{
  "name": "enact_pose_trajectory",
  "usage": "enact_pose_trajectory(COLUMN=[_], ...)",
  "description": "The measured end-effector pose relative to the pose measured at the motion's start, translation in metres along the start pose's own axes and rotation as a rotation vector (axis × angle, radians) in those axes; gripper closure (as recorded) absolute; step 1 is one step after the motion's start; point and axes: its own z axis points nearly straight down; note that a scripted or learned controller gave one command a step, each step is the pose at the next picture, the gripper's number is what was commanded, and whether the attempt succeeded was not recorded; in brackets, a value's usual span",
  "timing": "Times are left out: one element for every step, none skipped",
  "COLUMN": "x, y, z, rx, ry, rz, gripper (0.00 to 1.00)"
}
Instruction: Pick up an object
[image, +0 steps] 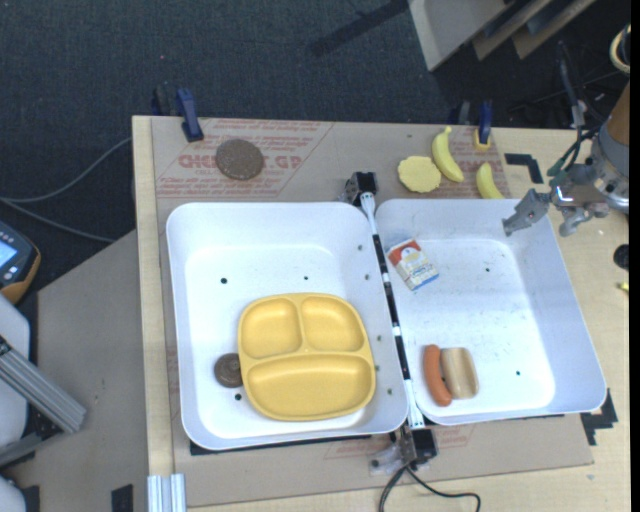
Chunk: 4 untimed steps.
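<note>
Looking down, we see two smooth white bins: the left bin (190, 300) holds a glossy yellow divided plate (304, 355) and a brown disc (228, 370); the right bin (560, 330) holds a hot dog (450, 373) and small carton (412, 264). Our gripper (545, 212) hovers spread, empty, at its far corner.

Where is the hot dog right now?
The hot dog lies in the right bin, near its front-left corner, below the small carton.
</note>
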Motion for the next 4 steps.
enact_pose_trajectory(x=[0.024,0.109,0.108,0.112], y=[-0.110,-0.100,-0.140,-0.138], z=[0.068,0.079,0.136,0.134], rx=[0.015,0.004,0.005,0.001], ry=[0.006,0.006,0.002,0.001], rz=[0.003,-0.008,0.001,0.001], gripper=[0.00,0.00,0.00,0.00])
